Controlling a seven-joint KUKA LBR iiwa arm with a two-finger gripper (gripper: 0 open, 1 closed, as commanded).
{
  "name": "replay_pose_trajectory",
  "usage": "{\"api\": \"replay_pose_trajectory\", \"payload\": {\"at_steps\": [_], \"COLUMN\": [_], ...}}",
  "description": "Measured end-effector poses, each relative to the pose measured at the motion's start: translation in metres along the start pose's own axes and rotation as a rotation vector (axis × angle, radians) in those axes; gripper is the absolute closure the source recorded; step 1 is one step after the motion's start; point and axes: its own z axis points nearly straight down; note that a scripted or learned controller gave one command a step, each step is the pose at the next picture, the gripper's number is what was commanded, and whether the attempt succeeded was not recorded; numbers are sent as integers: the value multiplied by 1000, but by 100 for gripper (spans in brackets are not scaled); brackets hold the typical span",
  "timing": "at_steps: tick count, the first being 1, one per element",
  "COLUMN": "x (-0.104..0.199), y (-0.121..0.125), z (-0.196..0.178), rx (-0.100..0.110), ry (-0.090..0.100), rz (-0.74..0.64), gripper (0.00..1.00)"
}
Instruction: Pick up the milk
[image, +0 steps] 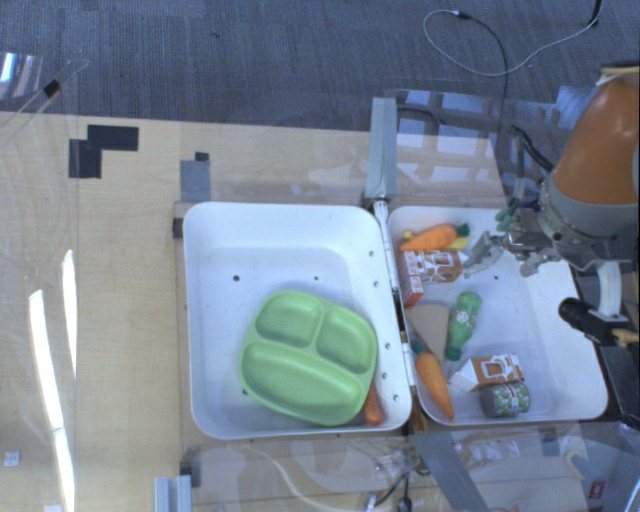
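The milk (433, 268), a small brown-and-white carton, lies flat just below an orange carrot (432, 238); the tool's (508, 250) state is unclear.

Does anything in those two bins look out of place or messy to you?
One thing: in the left bin, a carrot is wedged under the edge of the green divided plate, against the bin wall. In the right bin, the toy foods lie jumbled on their sides. Nothing looks spilled or broken.
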Motion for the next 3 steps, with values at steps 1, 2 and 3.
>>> {"api": "replay_pose_trajectory", "payload": {"at_steps": [1,2,3], "x": [20,1,31], "y": [10,48,40], "z": [133,-85,-114], "rx": [1,-4,-6], "ry": [0,-2,-2], "rz": [72,318,-127], "gripper": [0,0,0]}}
